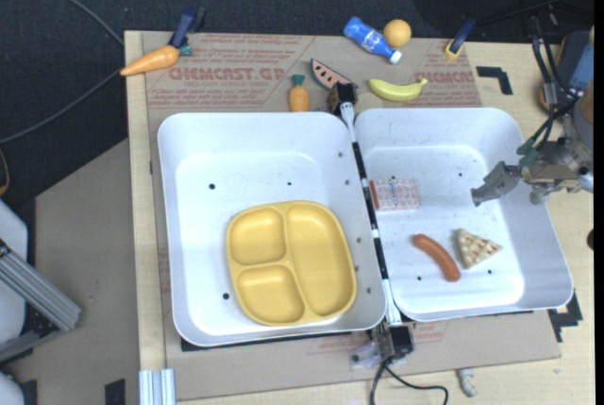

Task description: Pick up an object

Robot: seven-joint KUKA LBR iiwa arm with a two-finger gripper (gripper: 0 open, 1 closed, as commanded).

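three things lie in the right bin (444, 134): a sausage (437, 257), a pizza slice (477, 247) touching nothing, and a card (394, 194). the claw (493, 184) hangs near the bin's right rim, fingers apart, holding nothing. the slice is at its 6 o'clock, the sausage at 7, the card at 9.

My arm (578, 101) runs off the frame's right edge, and my gripper (510, 181) is blurred — I can't make out its fingers. The small printed card (394, 194) in the right bin (543, 233) is too small to read.
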